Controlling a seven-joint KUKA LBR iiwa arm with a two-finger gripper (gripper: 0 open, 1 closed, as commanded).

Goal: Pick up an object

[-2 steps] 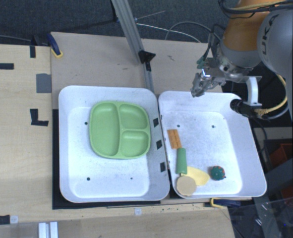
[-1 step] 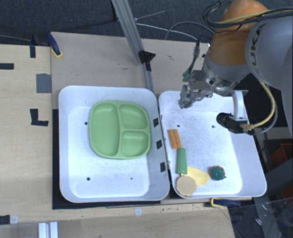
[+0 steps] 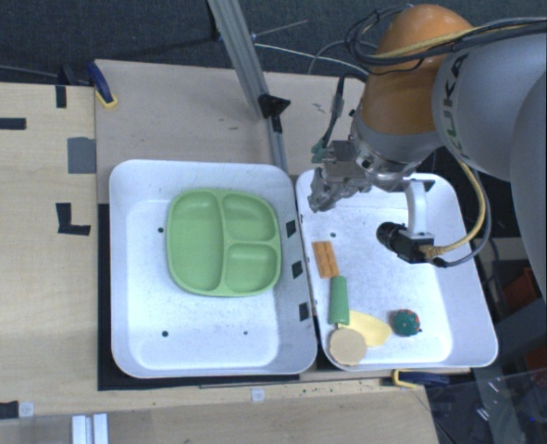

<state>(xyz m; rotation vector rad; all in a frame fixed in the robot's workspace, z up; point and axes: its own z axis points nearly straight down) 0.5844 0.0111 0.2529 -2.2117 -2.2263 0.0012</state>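
Reading arm casing: part of "KUKA" lettering showed.
Claw (image 3: 327, 192): grip state impossible to tell.
Right bin (image 3: 463, 276): orange block (image 3: 325, 258), green cylinder (image 3: 338, 300) below claw.
Left bin (image 3: 134, 248): green divided plate (image 3: 224, 242), left of claw.

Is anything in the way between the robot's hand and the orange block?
Nothing visible is. The end effector sits at the far end of the right bin, and the orange block lies just nearer, with bare bin floor between them.
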